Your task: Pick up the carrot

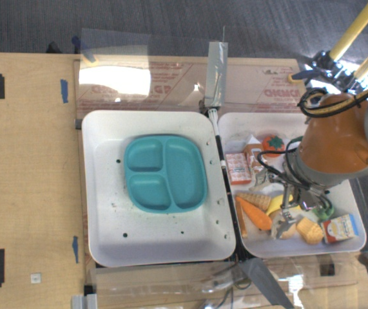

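We're looking down at the table (29, 172) w/ two white bins side by side. Left bin (100, 192) is carrying a teal divided plate (165, 173), sitting roughly mid-bin, three compartments.

Right bin (354, 198) is holding the clutter. The carrot (253, 215) is lying near the bin's left wall, toward the front edge, tilted diagonally w/ the pointed end toward the front. A tan cone-like piece (256, 199) is lying just beside it on the rear side, touching or nearly so – can't tell which. A red/white packet (238, 168) is lying further back along the left wall. A red-and-green item (274, 142) is sitting near the bin's rear edge. A yellow chunk (310, 231) and a small red/white carton (340, 228) are sitting near the front right corner.

Arm (335, 140) is reaching in from the right, orange band over the right half of the bin. Gripper (285, 219) is hanging low over the front part of the bin, just right of the carrot, apart from it. We're seeing nothing between the fingers; open vs closed – can't tell, too much cable and metal clutter around them. Carrot isn't being grasped, it's resting on the bin floor.
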Controlling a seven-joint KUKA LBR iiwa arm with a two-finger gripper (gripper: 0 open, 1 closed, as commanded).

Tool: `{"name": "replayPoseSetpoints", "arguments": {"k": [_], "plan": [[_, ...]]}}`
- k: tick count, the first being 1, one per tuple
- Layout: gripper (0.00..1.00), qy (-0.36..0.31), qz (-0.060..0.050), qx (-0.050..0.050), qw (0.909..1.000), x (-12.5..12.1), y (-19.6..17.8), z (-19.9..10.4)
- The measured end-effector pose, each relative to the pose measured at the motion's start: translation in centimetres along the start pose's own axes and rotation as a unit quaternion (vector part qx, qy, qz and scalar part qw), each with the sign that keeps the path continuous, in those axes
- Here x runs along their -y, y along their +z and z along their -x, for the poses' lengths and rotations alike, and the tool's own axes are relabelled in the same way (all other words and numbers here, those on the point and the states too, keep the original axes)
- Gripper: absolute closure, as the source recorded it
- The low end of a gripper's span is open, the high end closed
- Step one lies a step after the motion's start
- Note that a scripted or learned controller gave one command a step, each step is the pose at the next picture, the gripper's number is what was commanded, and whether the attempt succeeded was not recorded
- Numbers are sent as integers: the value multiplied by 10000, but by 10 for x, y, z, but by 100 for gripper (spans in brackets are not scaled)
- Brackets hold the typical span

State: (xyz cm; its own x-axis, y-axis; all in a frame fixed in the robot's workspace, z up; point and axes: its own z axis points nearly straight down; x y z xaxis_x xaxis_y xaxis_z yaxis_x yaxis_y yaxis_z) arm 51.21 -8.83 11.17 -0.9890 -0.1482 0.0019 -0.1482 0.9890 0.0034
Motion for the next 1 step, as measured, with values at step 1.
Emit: {"name": "replayPoseSetpoints", "arguments": {"k": [1], "plan": [[0,-327,-29,64,9994,1,24,-21]]}}
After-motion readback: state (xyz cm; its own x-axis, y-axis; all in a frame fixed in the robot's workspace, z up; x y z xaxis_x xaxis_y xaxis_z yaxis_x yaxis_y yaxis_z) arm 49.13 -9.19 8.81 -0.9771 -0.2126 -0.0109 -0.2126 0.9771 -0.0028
